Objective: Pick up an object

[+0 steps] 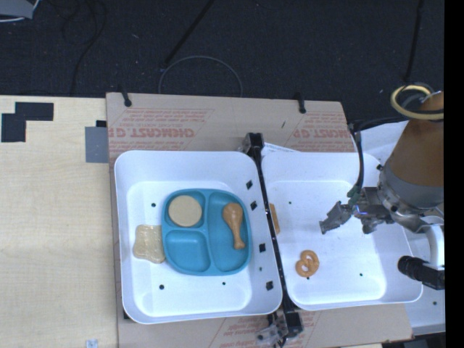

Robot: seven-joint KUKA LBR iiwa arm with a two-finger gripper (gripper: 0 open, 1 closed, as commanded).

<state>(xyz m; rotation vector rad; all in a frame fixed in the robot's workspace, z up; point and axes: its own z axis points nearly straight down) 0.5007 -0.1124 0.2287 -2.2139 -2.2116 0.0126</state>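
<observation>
In right bin (362, 194): pretzel (307, 263) (orange-brown).

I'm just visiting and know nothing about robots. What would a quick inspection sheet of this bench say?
Surface: two shallow white bins, left bin and right bin, side by side on cardboard.
Job's things: pretzel on the right bin's floor; blue tray in the left bin holding a round biscuit and a drumstick; pale cracker beside the tray.
Clutter: small tan piece by the divider.
Grippers: pincer over the right bin, apart from the pretzel, nothing between its fingers.
Cables: black cables on the dark floor; one along the arm.
Surroundings: wooden bench, dark carpet.
</observation>
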